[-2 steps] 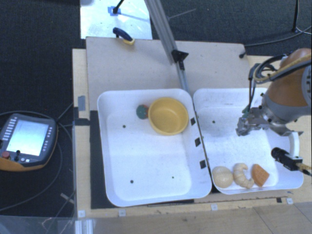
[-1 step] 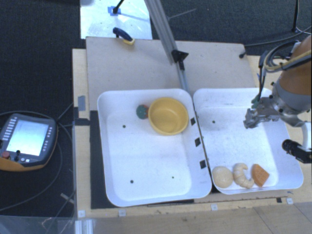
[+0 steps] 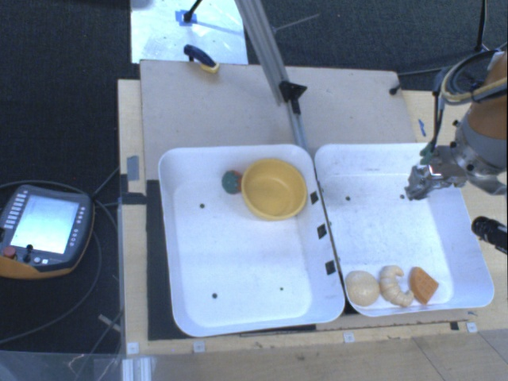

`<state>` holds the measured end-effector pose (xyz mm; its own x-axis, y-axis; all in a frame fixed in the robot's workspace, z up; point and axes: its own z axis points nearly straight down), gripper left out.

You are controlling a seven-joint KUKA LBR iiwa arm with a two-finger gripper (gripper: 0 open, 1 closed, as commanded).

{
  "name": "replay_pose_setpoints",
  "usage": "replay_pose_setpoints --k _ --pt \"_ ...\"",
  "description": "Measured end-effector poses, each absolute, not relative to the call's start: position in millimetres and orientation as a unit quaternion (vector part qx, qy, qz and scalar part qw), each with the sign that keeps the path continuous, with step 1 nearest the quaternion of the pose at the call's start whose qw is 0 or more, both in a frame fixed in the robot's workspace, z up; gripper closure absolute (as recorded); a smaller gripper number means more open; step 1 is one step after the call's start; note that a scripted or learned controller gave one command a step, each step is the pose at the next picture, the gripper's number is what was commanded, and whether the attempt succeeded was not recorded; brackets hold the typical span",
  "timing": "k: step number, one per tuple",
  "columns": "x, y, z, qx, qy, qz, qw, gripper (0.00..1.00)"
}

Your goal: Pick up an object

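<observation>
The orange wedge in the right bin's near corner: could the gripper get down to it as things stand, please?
Probably yes. The orange wedge lies open from above; only the pale curled piece crowds one side. The gripper hangs over the same bin.

Single fixed camera, mounted above your bench [image 3: 349, 101], looking down at slant. Distance: far enough that you get both white bins: left bin [image 3: 190, 292], right bin [image 3: 468, 292]. Arm [image 3: 484, 141] enters your frame from right. Floor visible at left.
</observation>
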<state>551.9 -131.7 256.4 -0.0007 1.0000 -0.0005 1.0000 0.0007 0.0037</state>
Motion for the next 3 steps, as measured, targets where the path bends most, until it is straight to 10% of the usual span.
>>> replay_pose_setpoints --k 3 --pt "558.8 20 245 0.705 0.709 0.0002 0.000 1.00"
